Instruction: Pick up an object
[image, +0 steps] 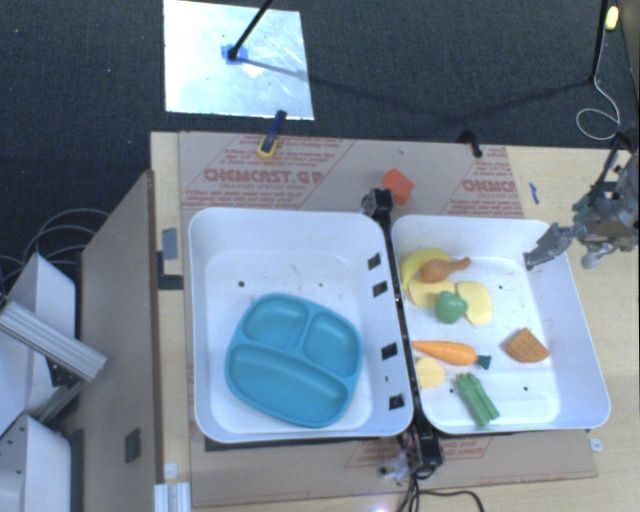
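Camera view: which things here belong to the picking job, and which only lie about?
For the job: gripper, carrot, drumstick, green cucumber, orange bread piece, right bin.

Lying about: blue tray, left bin, orange block, cardboard sheet.

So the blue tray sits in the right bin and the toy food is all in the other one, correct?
Not quite. The camera view shows the blue tray in the left bin. The toy food, such as the carrot, lies in the other one, the right bin.
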